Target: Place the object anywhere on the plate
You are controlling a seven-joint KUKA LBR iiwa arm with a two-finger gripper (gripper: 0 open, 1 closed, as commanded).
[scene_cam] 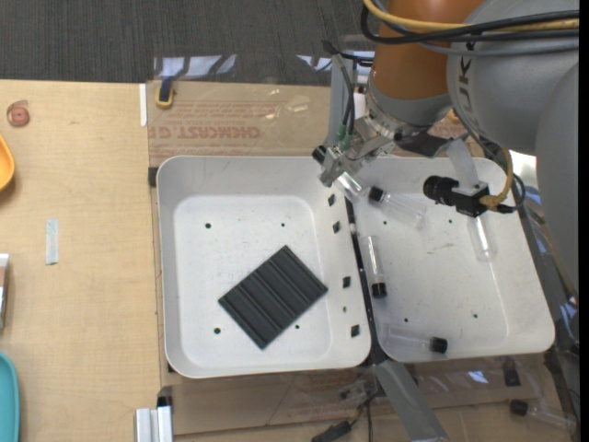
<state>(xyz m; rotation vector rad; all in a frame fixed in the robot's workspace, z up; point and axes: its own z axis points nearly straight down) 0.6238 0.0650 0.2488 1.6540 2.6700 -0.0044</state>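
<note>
Fingers, grip unclear, hover well apart from dark ridged plate.

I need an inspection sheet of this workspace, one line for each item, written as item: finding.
Surface: two shallow white bins side by side, left bin and right bin, on a wooden bench.
Job's things: dark ribbed plate lies flat and turned at an angle in the left bin; clear tubes with black caps lie in the right bin.
Clutter: small black cap near the right bin's front edge.
Grippers: end effector hangs over the back of the wall between the bins; nothing seen in it.
Cables: yellow cable loops around the orange band.
Surroundings: cardboard sheet behind the bins; dark carpet beyond.
</note>
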